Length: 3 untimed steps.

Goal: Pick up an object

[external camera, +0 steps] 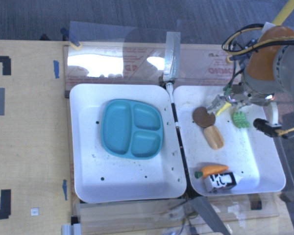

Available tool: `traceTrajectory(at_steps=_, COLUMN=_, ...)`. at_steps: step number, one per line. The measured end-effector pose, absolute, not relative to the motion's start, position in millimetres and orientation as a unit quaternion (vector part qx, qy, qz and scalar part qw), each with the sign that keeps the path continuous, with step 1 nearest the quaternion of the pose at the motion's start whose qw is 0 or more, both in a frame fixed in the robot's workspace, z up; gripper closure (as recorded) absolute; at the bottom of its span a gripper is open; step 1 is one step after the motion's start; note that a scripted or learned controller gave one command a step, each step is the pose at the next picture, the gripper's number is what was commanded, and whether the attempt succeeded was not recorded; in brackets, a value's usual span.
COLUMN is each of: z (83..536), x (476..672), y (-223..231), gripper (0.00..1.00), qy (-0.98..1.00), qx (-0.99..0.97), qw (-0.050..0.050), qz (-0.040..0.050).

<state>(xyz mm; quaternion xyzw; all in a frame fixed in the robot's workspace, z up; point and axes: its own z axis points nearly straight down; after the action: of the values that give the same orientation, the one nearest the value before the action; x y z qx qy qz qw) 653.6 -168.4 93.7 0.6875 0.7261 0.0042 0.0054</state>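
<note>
The right bin [264, 173] holds several small objects. A brown round piece [203, 117] joins a tan wooden piece [214, 137] near the bin's middle. A green toy [240, 120] lies to their right. An orange carrot [213, 170] and a black and white object [221, 181] rest by the front wall. My gripper [218, 105] hangs low over the back of this bin, just up and right of the brown piece, with a small yellow bit [222, 110] beside it. Nothing visibly sits in its grasp.
The left bin [88, 175] carries a blue divided plate [132, 129]. A metal divider [171, 58] and a clear panel [117, 53] stand behind the bins. Cables and the orange-banded wrist [267, 58] loom over the right bin's back corner.
</note>
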Motion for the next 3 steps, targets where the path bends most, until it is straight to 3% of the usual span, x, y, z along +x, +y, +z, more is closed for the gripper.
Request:
traceTrajectory(at_steps=1, z=106, x=654.4, y=-169, gripper=1.00, qy=0.726, qx=0.688, qw=0.007, qz=0.0044)
traceTrajectory(at_steps=2, z=246, x=670.2, y=-76, gripper=1.00, qy=0.697, qx=0.717, qw=0.005, qz=0.0058)
traceTrajectory(at_steps=3, z=229, x=643.6, y=-34, gripper=1.00, qy=0.709, qx=0.706, qw=-0.001, qz=0.0001)
